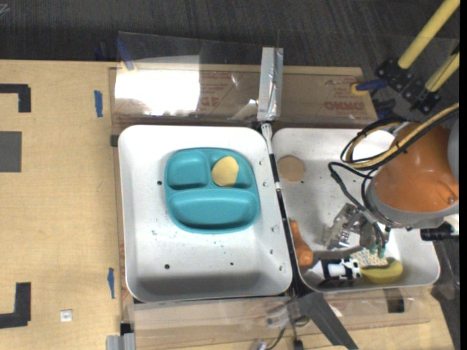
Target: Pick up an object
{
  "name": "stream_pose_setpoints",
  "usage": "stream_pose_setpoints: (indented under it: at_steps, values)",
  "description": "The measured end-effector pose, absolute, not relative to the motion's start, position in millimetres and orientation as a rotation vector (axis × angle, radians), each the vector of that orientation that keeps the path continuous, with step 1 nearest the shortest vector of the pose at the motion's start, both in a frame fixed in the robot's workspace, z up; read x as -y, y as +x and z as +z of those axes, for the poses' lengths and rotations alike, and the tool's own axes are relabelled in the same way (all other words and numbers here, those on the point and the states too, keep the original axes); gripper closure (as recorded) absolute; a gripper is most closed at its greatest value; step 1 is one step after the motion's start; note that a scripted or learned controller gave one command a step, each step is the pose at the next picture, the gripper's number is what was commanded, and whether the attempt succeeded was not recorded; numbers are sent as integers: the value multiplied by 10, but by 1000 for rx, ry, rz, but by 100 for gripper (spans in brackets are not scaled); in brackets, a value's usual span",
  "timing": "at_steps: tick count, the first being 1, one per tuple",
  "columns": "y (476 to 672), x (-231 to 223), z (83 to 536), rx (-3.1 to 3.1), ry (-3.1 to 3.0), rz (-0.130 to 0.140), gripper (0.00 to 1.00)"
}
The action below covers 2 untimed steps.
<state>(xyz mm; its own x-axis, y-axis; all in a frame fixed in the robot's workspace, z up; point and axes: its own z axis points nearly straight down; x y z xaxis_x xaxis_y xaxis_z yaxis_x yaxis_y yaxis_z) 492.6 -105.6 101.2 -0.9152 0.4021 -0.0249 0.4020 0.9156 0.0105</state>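
A: So, picked up yet?

B: Not by the look of it. Nothing seen raised off either bin. Grasp and lift both left to do.

A: And the gripper (356, 239)?

B: Down low in the right bin (321, 144), toward its near edge, under the orange band (416, 173) of the arm. Just above a black-and-white toy (339, 269), with a banana (383, 272) just beside on the right and a carrot (299, 246) near on the left, along the bin's wall.

A: Holding any of them?

B: Cannot tell. Too much cable and metal crowded together to judge how wide open, or whether closed on anything. Possibly touching the toy, possibly only hovering. All three apparently lying flat on the bin floor, so probably nothing held.

A: Other candidates?

B: Brown disc (291, 168) at the far left corner of the same bin, well apart from the gripper. Over in the left bin (146, 254), a teal plate (211, 210) with a yellow lump (225, 170) in its far right compartment.

A: Likeliest target, then?

B: Toy or banana, judging by nearness alone.
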Motion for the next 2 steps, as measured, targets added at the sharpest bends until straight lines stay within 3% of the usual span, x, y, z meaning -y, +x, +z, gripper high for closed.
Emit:
stream_pose_setpoints:
  at_steps: [2]
  values:
    - [4824, 691, 2753, -3090, -468, -5, 100]
